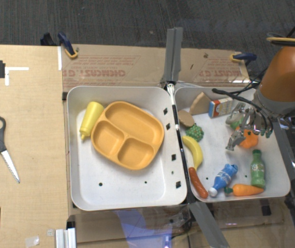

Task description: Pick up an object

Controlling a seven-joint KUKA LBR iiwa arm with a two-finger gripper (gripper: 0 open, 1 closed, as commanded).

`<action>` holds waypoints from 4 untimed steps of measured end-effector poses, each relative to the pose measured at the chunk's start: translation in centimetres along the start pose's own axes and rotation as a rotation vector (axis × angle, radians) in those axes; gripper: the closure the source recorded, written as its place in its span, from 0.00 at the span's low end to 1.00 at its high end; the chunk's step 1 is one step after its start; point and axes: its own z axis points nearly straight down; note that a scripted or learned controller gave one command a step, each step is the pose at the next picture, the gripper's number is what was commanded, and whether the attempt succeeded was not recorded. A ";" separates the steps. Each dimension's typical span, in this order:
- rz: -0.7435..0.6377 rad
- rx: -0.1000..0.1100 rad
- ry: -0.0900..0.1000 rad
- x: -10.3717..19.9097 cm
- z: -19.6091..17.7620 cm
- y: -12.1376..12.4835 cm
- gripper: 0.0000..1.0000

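In the right bin (279,187) my gripper (239,134) hangs low at the bin's upper right, directly over and left of a small orange toy (250,140), which it partly hides. Just below it stands a green bottle (257,169). A blue bottle (224,179) and a carrot (248,190) lie near the front wall. A small carton (220,108) and a tan wedge (198,105) sit at the back. Along the left side lie a banana (194,150), a broccoli piece (195,133), a brown round piece (186,119) and a red sausage (197,183).
The left bin (121,192) holds a yellow divided plate (125,135) and a yellow bottle (90,119). Scissors (0,146) lie on the bench at far left. Blue clamps (68,45) hold cardboard behind the bins.
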 end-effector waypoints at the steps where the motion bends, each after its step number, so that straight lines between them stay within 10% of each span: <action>1: -0.003 0.000 -0.006 -0.2 -1.1 0.1 1.00; 2: -0.014 -0.001 0.000 -0.9 -16.0 2.9 1.00; 3: 0.022 0.000 0.004 7.0 -3.9 -0.8 1.00; 4: 0.134 -0.001 0.002 6.6 -9.9 8.6 1.00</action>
